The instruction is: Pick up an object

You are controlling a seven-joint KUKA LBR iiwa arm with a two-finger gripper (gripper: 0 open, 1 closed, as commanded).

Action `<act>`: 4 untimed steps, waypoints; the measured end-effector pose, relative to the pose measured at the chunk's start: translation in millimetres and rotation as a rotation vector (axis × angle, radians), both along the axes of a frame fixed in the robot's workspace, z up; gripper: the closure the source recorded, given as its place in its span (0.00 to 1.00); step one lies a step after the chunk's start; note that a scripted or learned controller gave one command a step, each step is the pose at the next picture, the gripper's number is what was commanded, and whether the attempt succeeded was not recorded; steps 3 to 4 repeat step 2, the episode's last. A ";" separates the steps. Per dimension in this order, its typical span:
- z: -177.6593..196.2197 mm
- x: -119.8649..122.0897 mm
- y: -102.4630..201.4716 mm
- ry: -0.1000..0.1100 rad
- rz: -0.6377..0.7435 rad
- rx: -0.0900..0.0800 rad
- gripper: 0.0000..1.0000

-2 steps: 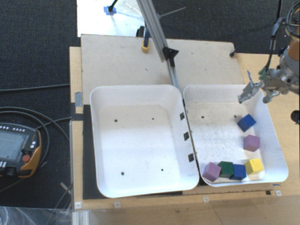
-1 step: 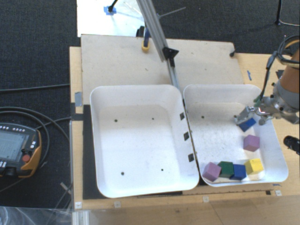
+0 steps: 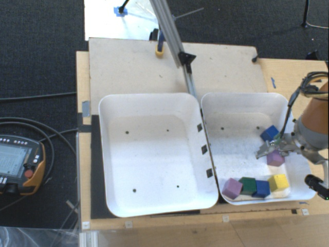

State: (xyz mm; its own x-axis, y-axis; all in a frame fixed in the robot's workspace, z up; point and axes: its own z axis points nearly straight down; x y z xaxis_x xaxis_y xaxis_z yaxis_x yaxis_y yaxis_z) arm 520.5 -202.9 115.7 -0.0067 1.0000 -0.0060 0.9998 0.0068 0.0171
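Reaching in from the right edge, the grey arm (image 3: 314, 118) with its orange band hangs over the right bin (image 3: 241, 104); its claw (image 3: 272, 149) sits low inside that bin, metal fingers pointing left, and I cannot tell from here whether they are spread or pinched; a purple block (image 3: 276, 159) lies just beside and under the fingertips, touching or nearly so, but nothing plainly sits between them; a blue block (image 3: 269, 133) rests just above the claw, near the bin's right wall; along the near wall of the same bin runs a row of blocks, a purple cube (image 3: 232, 187) at the left, then a green one (image 3: 248, 184), a blue one (image 3: 261, 189) and a yellow one (image 3: 278, 182), packed side by side and touching; the left bin (image 3: 154, 107) stands beside it, the two rims meeting in the middle, with small dark clips along the seam; both bins rest on the desk (image 3: 133, 60), a pale board over a wooden top; a slanted metal pole (image 3: 167, 22) crosses the far side of the board down toward the seam between the bins; on the dark carpet at the left lies a control pendant (image 3: 18, 163) with a lit screen and an orange body, cables looping round it; whatever is on its screen is too small to read, and I can make out no brand or label on the bins or blocks.
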 end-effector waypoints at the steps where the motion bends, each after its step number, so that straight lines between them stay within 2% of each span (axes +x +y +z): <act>1: 68.1 -15.9 35.5 0.008 0.001 0.005 0.00; 2: -0.4 -12.7 -4.0 -0.009 0.000 -0.007 0.00; 4: -0.4 -12.7 -4.0 -0.009 0.000 -0.007 0.00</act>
